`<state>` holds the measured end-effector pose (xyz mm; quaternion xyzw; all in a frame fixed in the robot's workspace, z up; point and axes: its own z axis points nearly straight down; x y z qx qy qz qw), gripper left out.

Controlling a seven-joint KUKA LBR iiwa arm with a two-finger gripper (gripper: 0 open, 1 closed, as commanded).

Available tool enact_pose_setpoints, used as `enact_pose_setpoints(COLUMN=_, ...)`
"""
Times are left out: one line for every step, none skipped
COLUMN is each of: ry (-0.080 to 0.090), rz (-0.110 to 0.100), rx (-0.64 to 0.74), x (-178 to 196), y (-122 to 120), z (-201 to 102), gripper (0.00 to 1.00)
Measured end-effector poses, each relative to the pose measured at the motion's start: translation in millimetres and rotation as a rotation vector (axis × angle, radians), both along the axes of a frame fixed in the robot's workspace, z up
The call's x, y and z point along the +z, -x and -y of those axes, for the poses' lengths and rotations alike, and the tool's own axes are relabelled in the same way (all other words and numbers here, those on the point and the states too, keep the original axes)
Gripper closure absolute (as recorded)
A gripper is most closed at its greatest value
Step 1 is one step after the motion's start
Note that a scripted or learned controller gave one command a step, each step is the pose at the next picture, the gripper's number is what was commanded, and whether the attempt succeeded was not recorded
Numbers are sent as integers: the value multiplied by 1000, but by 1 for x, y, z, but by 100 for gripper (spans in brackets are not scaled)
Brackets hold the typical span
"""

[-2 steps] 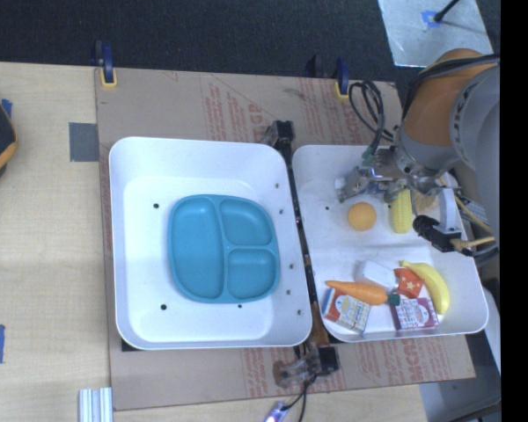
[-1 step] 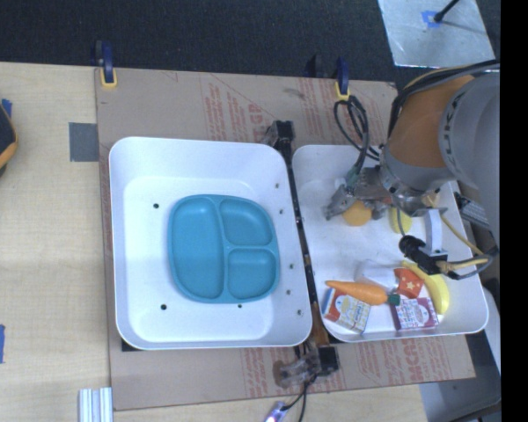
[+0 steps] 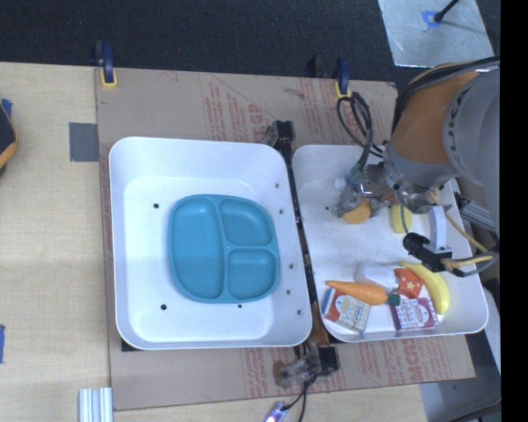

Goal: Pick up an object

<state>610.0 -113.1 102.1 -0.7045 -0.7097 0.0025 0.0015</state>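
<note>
Bins side by side on a brown cardboard sheet (image 3: pixel 202 104) over the bench. Left bin (image 3: pixel 132 174) holds a blue divided plate (image 3: pixel 223 247), lying flat near the middle, three compartments showing. Right bin (image 3: pixel 321 170) holds the loose items. Arm (image 3: pixel 440 121) comes in from the right, orange band over the bin's upper right part. Gripper (image 3: pixel 354 199) is low in the upper half of the right bin, just beside a small orange-yellow piece (image 3: pixel 358 213); the piece sits at the fingertips, touching or nearly so, too small to tell which. Cannot tell whether the gripper is apart or closed; nothing is visibly clamped. Along the bin's lower edge: a carrot (image 3: pixel 359 291) lying crosswise, its tip over a small white carton (image 3: pixel 346 312); just right of it a red-and-white carton (image 3: pixel 411 301). A banana (image 3: pixel 429 284) lies beside that carton, near the bin's right wall. Another yellow piece (image 3: pixel 396 218) shows partly under the wrist. Black cables (image 3: pixel 359 117) loop above the right bin. Clamps at the cardboard's top edge.
</note>
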Motion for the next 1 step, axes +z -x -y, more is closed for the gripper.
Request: enact_pose_setpoints(ry=-2, rz=4, rx=-3, x=90, y=13, z=-54, gripper=100)
